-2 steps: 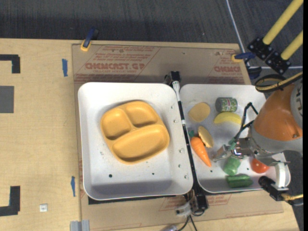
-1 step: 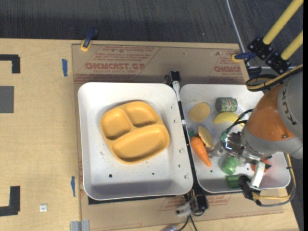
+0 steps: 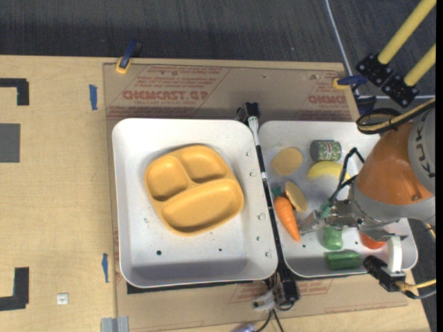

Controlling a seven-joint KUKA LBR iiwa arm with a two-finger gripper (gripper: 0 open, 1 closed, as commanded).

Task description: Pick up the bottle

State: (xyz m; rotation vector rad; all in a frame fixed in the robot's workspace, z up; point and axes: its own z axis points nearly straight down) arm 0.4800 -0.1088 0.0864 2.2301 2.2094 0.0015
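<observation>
A small green bottle [image 3: 333, 238] lies in the right bin [image 3: 401, 258], near its front. My gripper [image 3: 324, 217] hangs low just above the bottle's upper end, between the carrot [image 3: 287, 218] and the arm's orange band [image 3: 391, 171]. The wrist hides part of the bottle's top. I see nothing lifted off the bin floor.
The right bin also holds a green block [image 3: 343, 259], a tan slice [image 3: 297, 196], a yellow disc [image 3: 286, 160], a lemon [image 3: 325, 171], a green can [image 3: 325, 149] and a red piece [image 3: 374, 241]. A yellow divided plate [image 3: 194, 187] lies in the left bin [image 3: 131, 206].
</observation>
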